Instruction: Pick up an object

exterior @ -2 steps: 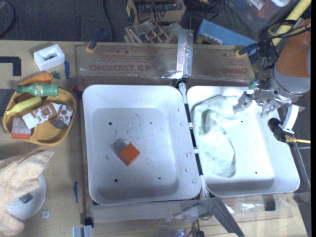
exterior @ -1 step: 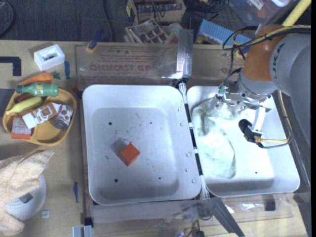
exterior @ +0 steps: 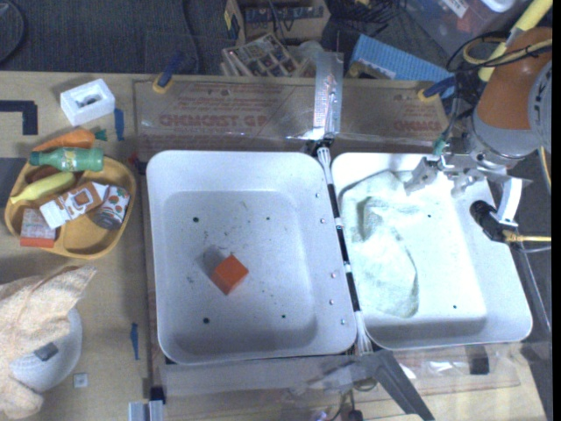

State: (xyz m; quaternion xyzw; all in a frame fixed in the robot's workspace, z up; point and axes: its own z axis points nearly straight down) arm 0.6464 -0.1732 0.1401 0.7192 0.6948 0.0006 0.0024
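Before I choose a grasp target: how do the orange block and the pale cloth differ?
The orange block is small, boxy and vivid, alone in the left bin; the pale cloth is larger, limp, crumpled and whitish, blending into the right bin. Both lie on a bin floor, apart from the gripper.

A wooden bench (exterior: 61,86) stands on dark carpet (exterior: 96,16), with cables (exterior: 206,11) and a blue box (exterior: 390,60) behind.

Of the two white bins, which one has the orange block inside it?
The left bin: the orange block lies on its floor. The right bin holds a pale crumpled cloth, under the gripper.
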